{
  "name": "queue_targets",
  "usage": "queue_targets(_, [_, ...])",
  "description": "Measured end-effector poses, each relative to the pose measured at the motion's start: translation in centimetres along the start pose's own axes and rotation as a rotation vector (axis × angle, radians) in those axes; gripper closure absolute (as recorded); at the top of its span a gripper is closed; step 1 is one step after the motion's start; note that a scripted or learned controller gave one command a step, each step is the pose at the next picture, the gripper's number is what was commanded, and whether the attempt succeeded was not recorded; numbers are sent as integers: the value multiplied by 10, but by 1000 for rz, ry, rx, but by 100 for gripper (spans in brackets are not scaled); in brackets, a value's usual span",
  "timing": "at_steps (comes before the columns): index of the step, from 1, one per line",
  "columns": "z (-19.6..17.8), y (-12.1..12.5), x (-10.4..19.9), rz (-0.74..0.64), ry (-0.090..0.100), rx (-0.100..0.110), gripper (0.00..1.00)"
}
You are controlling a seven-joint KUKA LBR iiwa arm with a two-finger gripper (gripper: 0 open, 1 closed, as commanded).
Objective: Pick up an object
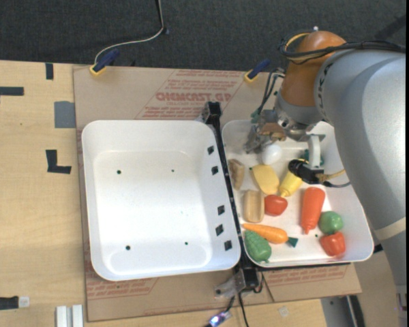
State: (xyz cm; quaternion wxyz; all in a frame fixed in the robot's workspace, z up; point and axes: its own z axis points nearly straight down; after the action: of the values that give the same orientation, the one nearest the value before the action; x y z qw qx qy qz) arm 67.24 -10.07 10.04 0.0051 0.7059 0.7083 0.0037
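1. Fingers [258, 140] cannot be read as open or closed; the gripper [260, 142] sits low at the right bin's [360, 244] far end.
2. Toy foods, among them a carrot [266, 233], lie in that bin, nearer than the gripper.

A dark carpeted floor [88, 12] lay beyond the wooden bench [27, 203]. A brown cardboard sheet [163, 94] covered part of it, with black tape marks [54, 161] nearby.
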Motion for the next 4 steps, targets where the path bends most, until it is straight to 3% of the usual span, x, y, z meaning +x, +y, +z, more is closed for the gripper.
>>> queue_targets(1, [-38, -190, -37, 12, 3, 25, 100])
queue_targets(2, [2, -128, 6, -1, -1, 12, 100])
queue_targets(3, [1, -131, 3, 4, -2, 13, 0])
queue_targets(4, [13, -71, -5, 9, -18, 5, 0])
